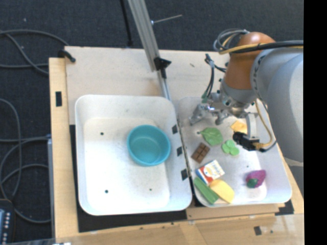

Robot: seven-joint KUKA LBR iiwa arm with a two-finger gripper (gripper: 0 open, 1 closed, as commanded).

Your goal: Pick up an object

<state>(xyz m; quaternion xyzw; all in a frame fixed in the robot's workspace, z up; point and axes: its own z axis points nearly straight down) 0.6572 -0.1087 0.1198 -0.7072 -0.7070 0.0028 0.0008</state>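
Leftmost, on the table (110, 73), a white bin (92, 188) holds a teal bowl (148, 145). Next to it, the right bin (278, 180) carries a brown chocolate bar (201, 152), a small carton (210, 171), a green stick (205, 190), a yellow piece (223, 190), a green leaf (211, 135), a smaller green piece (230, 147) and a purple item (255, 177). Above the leaf hangs the claw (209, 112), its fingers apart and clamped on nothing, beneath the arm's orange band (244, 68).
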